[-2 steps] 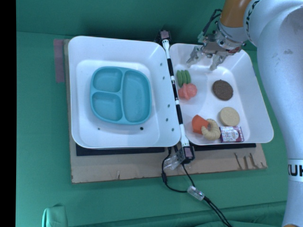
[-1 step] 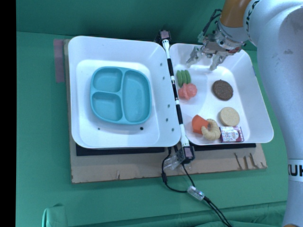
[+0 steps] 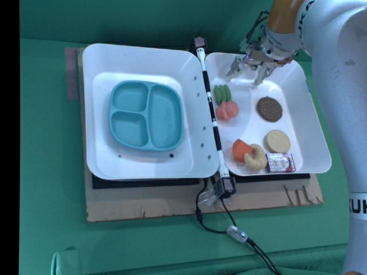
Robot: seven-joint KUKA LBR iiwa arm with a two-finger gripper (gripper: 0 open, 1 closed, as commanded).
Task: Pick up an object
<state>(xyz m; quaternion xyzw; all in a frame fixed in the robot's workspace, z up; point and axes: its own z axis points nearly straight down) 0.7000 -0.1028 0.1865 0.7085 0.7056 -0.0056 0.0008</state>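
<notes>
While the end effector [image 3: 248,73] hovers over the far end of the right bin [image 3: 304,90], its fingers are spread and nothing sits between them.

Right bin holds the candidates, all toy food by the look of it:
- green pods [image 3: 222,93], far left, touching the pink piece [image 3: 227,110] just in front of them
- dark brown disc [image 3: 269,109], mid-bin, standing clear of its neighbours
- tan disc [image 3: 277,141], nearer, just beside the packet [image 3: 280,162]
- orange piece [image 3: 241,150] touching the yellow curl [image 3: 256,157], near end

Left bin [image 3: 97,96] holds a teal plate [image 3: 147,114] with three compartments.

Handling, judged only:
- All pieces look light, hard, smooth plastic; likely slippery under metal fingers. None looks fragile.
- Discs lie flat and low. A pinch across the rim leaves little height to catch; fingers may skate off.
- Green pods are closest to the end effector. They are narrow and ridged, so a grip across the short width seems the best bet, though the pink piece touching them may crowd one finger.
- Brown disc has the most open room around it for finger clearance.
- Orange piece and curl are rounded and pressed together; one would likely nudge the other.
- Packet looks flat, probably hard to get under.
</notes>
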